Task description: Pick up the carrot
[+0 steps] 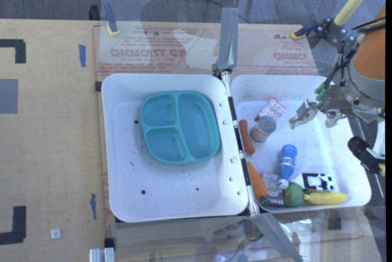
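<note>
The carrot [255, 179] is a small orange piece lying along the left wall of the right bin [358, 163], near its front corner. A red item [272, 182] and a green vegetable [294, 194] lie just to its right. My gripper [315, 118] hangs over the right side of that bin, up and to the right of the carrot and well apart from it. Its two fingers [300, 116] are spread open with nothing between them.
The right bin also holds a brown sausage [246, 136], a small can [263, 129], a red-and-white packet [271, 111], a blue bottle [286, 161], a banana [325, 198] and a black-and-white tagged block [319, 181]. A teal divided plate [180, 127] lies in the left bin [122, 193].
</note>
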Robot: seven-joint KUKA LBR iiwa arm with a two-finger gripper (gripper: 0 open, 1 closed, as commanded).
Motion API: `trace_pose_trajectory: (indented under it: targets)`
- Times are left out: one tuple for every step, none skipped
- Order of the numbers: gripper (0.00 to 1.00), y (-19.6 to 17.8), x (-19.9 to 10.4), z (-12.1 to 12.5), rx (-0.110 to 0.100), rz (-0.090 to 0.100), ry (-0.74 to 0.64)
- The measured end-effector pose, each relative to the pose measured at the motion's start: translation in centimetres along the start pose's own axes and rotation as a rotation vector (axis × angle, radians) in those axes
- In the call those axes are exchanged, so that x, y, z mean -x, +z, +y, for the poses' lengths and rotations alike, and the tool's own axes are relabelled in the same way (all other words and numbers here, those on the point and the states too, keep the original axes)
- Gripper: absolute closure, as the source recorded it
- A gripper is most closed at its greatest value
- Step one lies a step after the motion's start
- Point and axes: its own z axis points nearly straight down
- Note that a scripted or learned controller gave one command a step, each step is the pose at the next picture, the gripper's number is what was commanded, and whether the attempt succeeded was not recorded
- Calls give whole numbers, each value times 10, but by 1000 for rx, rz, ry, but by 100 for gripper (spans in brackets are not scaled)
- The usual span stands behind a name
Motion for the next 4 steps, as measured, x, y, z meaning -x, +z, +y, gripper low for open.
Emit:
trace_pose_trajectory:
  targets:
    - [0,71,-83,-36,-1,0,37]
    - [0,-25,-122,7,0,0,128]
    - [100,-34,-122,7,1,0,128]
    - [0,-34,-122,7,1,-1,128]
